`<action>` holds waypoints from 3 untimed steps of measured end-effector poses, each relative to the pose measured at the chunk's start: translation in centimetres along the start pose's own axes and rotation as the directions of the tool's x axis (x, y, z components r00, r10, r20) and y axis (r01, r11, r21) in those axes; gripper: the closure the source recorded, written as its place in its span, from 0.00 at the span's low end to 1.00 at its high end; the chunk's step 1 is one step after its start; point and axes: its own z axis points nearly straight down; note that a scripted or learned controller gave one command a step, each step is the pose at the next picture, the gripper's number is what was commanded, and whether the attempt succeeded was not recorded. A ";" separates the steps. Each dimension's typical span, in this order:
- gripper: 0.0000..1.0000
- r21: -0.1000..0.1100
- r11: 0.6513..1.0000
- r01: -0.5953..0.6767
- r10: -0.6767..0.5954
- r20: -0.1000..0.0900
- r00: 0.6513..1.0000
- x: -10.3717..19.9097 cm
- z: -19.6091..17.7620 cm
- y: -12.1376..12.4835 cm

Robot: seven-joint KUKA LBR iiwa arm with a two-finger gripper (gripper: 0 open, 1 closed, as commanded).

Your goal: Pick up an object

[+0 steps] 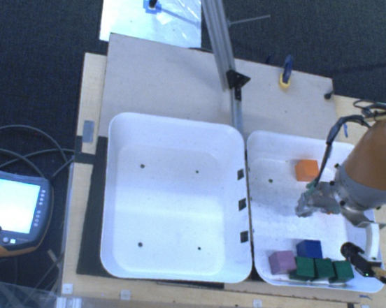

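Observation:
The right bin (271, 202) holds several small blocks. An orange block (306, 170) lies near its back. Along the front edge sit a blue block (309, 248), a pink block (281, 261) and three green blocks (322, 270) in a row. My gripper (309, 202) hangs over the middle of the right bin, just in front of the orange block and behind the blue one. I see nothing held under it. The grey arm with its orange band (379, 160) reaches in from the right and hides the bin's right side.
The left bin (172, 203) stands beside the right one, their rims touching at the centre. A slanted metal pole (222, 41) crosses the back of the bench. A teach pendant (5, 213) with its cable lies off the bench at the left.

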 end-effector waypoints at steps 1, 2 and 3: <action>1.00 -0.007 1.000 0.000 0.000 0.003 1.000 -0.5 -6.3 -0.1; 1.00 -0.006 1.000 0.000 0.000 0.003 1.000 -1.1 -10.9 0.3; 1.00 -0.005 1.000 0.000 0.000 0.002 1.000 -1.2 -14.9 0.5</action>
